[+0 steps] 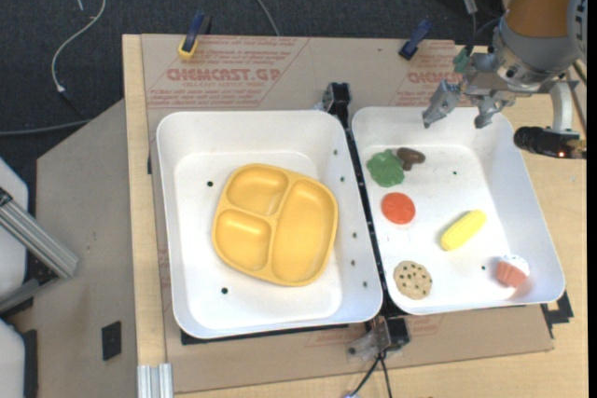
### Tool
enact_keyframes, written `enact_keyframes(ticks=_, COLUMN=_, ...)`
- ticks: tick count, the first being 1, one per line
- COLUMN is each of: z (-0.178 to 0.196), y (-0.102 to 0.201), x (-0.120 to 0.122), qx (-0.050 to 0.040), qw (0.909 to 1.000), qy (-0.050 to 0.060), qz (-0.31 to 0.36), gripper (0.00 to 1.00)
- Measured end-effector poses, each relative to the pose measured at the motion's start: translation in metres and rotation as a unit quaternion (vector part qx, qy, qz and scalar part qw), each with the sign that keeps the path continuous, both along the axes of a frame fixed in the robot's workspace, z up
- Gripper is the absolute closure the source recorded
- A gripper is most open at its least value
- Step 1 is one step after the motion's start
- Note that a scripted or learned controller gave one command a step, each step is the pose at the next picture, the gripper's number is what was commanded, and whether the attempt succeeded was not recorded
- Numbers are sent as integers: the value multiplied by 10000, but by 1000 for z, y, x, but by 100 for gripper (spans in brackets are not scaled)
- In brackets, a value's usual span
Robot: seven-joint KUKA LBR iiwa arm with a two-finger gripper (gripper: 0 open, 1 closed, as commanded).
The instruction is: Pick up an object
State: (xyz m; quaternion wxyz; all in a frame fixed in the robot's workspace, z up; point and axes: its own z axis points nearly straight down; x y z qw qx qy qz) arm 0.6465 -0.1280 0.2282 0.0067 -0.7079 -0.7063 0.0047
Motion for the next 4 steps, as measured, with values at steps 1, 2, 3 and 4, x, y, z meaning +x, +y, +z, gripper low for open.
enact_keyframes(ticks=1, z=9, y=0, x=2, qx=-9, qw=10000, qy=-75, qz=13, gripper=0)
enact_keyframes(ticks=2, z=-37, y=-8, x=4, qx=-7, qw=10000, qy=-54, qz=7, gripper=0)
enact_keyframes(ticks=3, z=-87, y=3, x=1, qx=-8, qw=10000, qy=-63, qz=16, gripper=0)
enact_keyframes(ticks=4, z=-139, y=3, x=1, qx=-9, qw=10000, qy=-61, qz=17, gripper=0)
